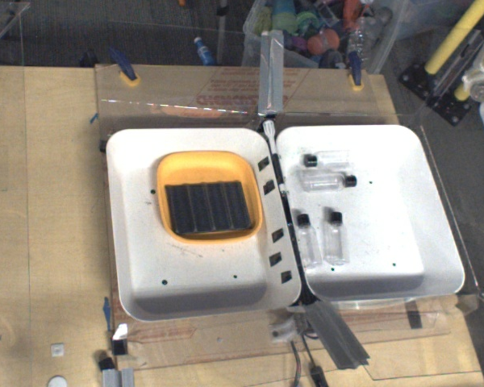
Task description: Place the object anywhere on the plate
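Observation:
An orange square plate (206,166) sits in the left white bin (137,240), a little above its middle. A dark, ribbed rectangular object (208,207) lies flat on the plate and covers most of its floor. In the right white bin (395,216) lie several clear vials with black caps, two near the top (323,161) (327,182) and two lower down by the divider (306,239) (334,237).
A dark divider strip (276,208) with black tabs runs between the two bins. Behind the bench stands a clear box of colourful toys (323,10). A yellow bar and dark hardware (460,31) are at the top right. Wooden bench top surrounds the bins.

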Available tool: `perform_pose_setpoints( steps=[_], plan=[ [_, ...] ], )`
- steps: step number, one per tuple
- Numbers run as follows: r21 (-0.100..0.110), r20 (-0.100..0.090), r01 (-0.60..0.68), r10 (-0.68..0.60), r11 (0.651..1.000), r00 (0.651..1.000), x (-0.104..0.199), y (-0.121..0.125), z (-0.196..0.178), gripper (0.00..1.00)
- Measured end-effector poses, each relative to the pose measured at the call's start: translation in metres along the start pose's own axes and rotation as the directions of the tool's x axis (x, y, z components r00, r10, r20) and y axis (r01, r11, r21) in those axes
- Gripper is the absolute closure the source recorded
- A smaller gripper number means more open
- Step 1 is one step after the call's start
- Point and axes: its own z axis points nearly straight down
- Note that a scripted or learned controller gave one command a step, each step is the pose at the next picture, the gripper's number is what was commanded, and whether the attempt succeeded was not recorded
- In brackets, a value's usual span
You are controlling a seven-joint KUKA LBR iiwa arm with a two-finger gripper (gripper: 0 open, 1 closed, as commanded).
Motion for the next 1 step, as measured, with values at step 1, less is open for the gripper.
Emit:
perform_pose_setpoints(
  steps=[1],
  plan=[
    [-0.002, 0.0, 0.271, -0.271, 0.963, 0.963, -0.0001, 0.0001, 0.0004, 1.0]
  ],
)
